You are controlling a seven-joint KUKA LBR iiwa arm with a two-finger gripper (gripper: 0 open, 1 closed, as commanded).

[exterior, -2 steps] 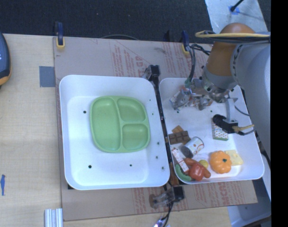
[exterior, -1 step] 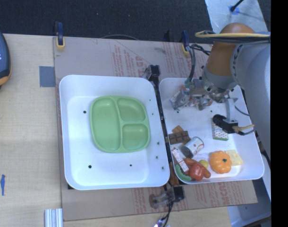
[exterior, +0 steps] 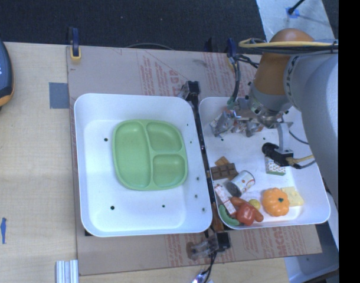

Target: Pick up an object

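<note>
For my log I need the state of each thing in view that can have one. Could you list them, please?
Gripper: low in the right bin, fingers unclear, nothing seen held.
Green plate: flat in the left bin, right way up.
Can: on its side.
Pumpkin: upright, stem up.
Chocolate bar: lying flat.

A green divided plate (exterior: 149,154) with three compartments lay in the middle of the left white bin (exterior: 91,205). Both bins sat on a sheet of brown cardboard (exterior: 144,69) spread over the wooden bench (exterior: 26,175). A grey tape square (exterior: 59,95) was stuck at the cardboard's left edge, and a blue-and-yellow clamp (exterior: 74,45) gripped its far left corner. A yellow-rimmed handheld control pendant (exterior: 0,69) rested at the bench's far left.
</note>
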